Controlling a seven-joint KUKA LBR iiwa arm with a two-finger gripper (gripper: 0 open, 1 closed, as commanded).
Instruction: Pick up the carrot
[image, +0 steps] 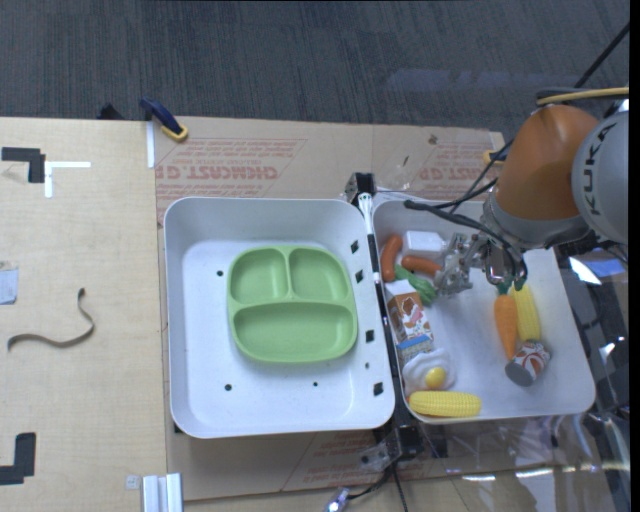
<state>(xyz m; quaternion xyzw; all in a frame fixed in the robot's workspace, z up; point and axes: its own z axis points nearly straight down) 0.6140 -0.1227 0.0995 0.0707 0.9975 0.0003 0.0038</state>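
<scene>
A small orange carrot (419, 266) with a green leafy end (424, 287) lies in the upper left part of the right bin (560, 395). My gripper (462, 270) hangs low over that bin, just right of the carrot and close to its green end. The grey wrist and orange band (545, 165) come in above it from the right. I see nothing lifted clear of the bin floor. A longer orange tapered piece (506, 320) lies further right, beside a yellow piece (528, 312).
The right bin also holds a red sausage (389, 256), a white box (423, 242), a snack packet (410, 326), a yellow ball (433, 378), a corn cob (445, 404) and a grey can (526, 363). A green divided plate (293, 304) sits in the left bin (195, 380).
</scene>
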